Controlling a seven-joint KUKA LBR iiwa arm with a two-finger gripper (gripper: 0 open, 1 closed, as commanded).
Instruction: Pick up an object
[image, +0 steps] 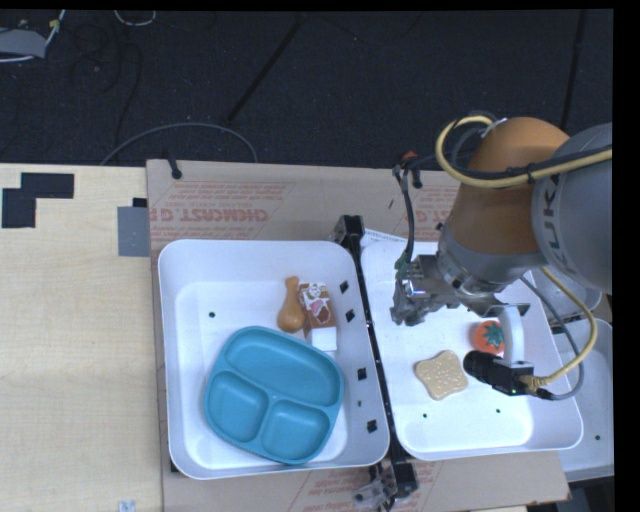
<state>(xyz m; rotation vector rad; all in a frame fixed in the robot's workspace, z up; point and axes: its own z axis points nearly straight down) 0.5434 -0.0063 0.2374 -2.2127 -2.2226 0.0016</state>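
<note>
My gripper (410, 308) hangs low over the left part of the right bin (560, 432), close to the divider between the bins. Nothing shows in its grasp. A tan, wavy-edged cracker (441, 374) lies on the bin floor just below and to the right of the gripper. A small red-orange toy fruit (488, 336) sits further right, partly hidden by the wrist hardware. In the left bin (178, 300) a brown toy drumstick (291, 308) lies beside a small brown, white and red toy (318, 303).
A blue divided plate (272, 393) fills much of the left bin's lower half, with a small white block (324, 339) at its upper right edge. The bulky grey and orange arm (505, 205) overhangs the right bin's far side. Cardboard lies under both bins.
</note>
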